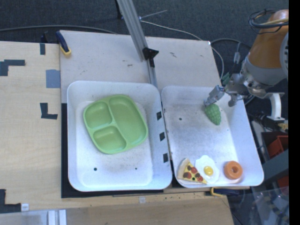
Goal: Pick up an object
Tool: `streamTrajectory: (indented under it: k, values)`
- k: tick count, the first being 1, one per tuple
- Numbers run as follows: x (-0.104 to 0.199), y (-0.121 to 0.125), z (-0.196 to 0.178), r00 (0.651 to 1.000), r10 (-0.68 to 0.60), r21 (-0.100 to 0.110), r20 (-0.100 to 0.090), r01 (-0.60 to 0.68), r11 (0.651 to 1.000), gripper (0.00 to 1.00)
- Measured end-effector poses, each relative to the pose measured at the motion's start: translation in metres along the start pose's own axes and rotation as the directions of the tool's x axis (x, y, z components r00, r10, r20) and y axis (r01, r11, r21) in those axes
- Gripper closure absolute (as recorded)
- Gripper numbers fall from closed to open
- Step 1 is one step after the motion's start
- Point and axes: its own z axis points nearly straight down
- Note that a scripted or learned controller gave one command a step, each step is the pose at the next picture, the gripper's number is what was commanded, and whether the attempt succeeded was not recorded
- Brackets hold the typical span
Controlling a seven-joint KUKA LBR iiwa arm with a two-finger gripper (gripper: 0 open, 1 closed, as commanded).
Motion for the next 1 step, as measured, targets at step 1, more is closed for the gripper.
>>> streamTrajectory:
  k: [1]
  values:
    - [0.0, 0.0, 0.0, 1.0, 0.0, 0.0, 0.0, 0.0, 1.0, 0.0]
